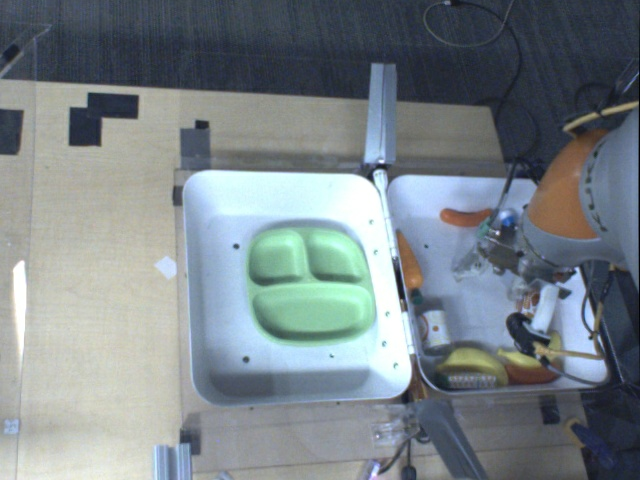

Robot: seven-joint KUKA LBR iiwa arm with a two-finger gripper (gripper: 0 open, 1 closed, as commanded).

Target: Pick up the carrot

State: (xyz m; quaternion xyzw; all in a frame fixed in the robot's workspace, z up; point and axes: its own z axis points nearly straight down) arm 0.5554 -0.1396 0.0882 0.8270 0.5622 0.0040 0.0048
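We see the claw (476, 257) low over the right bin (470, 193), at the end of the grey arm (600, 203), whose orange band (555, 193) sits just behind it. The claw's tip is a pale, blurred shape against the white floor. We cannot tell how far open it is, nor whether it has hold of anything.

The carrot (405, 258) lies to the claw's left in the view, apart from it. It is stretched along the wall of the right bin that borders the left bin (200, 298), and its darker end points toward the near edge of the bench. Between the claw and the carrot we see bare bin floor.

Just beyond the claw, toward the far wall, lies an orange-red oblong piece (464, 216). It is close to the claw, but we cannot tell whether they touch.

Nearer the camera than the claw, a small white can (433, 323) stands close to the carrot's lower end. Further down still, a banana (473, 361) lies along the near wall, with a reddish piece (530, 371) beside it, under the arm's cables.

Well off to the claw's left, past the carrot and the dividing walls, a green divided plate (308, 283) rests in the middle of the left bin.
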